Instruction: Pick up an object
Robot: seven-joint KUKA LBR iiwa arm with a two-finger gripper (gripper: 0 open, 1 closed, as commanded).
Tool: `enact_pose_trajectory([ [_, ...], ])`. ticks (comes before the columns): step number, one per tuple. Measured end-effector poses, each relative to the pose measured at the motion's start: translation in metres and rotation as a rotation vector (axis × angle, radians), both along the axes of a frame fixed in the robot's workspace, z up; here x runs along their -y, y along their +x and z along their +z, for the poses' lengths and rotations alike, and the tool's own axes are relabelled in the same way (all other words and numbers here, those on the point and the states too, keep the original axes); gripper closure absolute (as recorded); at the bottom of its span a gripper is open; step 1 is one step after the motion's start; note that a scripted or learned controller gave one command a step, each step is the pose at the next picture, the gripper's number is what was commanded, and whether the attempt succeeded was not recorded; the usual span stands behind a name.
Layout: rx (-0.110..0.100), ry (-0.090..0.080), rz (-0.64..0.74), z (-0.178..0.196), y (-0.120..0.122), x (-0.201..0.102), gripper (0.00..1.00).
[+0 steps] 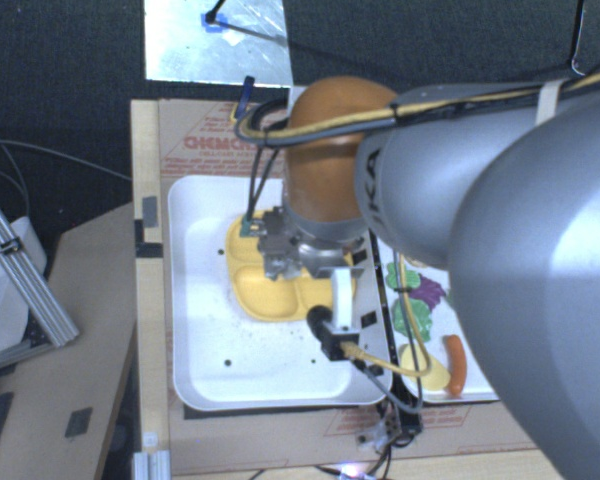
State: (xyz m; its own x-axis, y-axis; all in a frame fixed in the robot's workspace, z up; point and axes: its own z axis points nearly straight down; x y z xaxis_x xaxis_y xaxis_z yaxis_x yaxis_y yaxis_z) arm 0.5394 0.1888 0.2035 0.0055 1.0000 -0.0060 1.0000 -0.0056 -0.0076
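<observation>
A yellow object (265,293) lies in the left white bin (205,368), toward its right side. The jaws (280,258) hang right over it; whether they are released or clenched cannot be told. Purple, green and orange items (425,308) sit in the right bin.

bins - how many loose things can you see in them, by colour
yellow: 2, the big yellow object under the arm in the left bin and a pale yellow piece in the right bin
green: 1
purple: 1
orange-red: 1
total: 5, though the arm hides much of the right bin
</observation>
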Motion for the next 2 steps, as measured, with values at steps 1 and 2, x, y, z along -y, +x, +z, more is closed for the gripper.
enact_pose_trajectory([
  [1,0.016,0.006,0.003,0.023,0.082,0.025,1.0],
  [2,0.003,0.006,0.004,0.013,0.023,0.043,1.0],
])
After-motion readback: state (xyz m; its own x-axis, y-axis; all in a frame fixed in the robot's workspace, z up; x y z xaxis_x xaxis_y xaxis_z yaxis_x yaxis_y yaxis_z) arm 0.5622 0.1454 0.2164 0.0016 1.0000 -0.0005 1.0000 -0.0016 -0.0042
